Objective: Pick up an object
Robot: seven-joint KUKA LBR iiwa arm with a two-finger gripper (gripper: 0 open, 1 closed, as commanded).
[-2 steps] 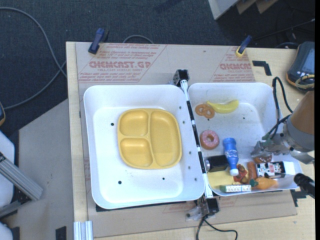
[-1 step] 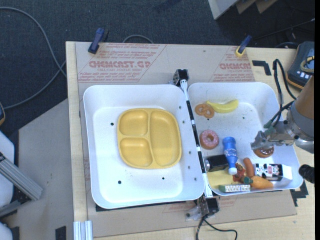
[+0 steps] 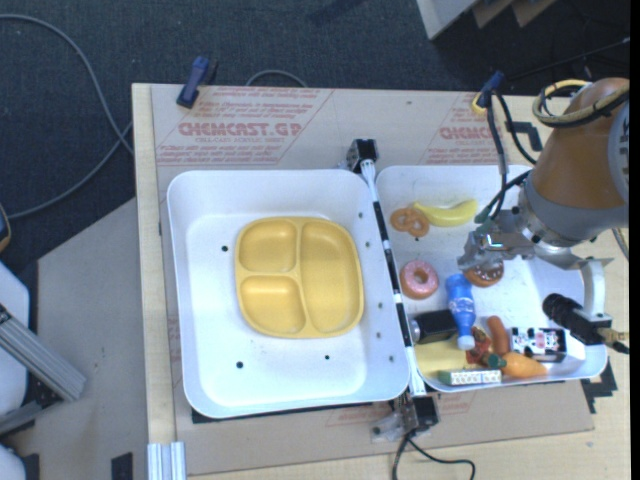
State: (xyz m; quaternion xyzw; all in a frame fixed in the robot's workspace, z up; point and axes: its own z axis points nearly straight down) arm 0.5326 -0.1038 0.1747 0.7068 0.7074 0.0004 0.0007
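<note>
Poised low in the right-hand white bin (image 3: 440, 180), the gripper (image 3: 487, 264), grip state impossible to tell, sits atop a small brown ring-shaped toy (image 3: 487, 275); the pink-frosted doughnut (image 3: 419, 280) at nine o'clock risks a nudge.

a yellow divided plate (image 3: 298, 275) in a white bin (image 3: 190, 298), a pink donut (image 3: 419, 280), a blue bottle (image 3: 461, 310), a yellow banana (image 3: 447, 211).

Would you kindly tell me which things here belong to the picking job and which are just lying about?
Job:
hand
banana
pink donut
brown donut
blue bottle
carrot

Lying about:
yellow divided plate
blue clamp
</note>
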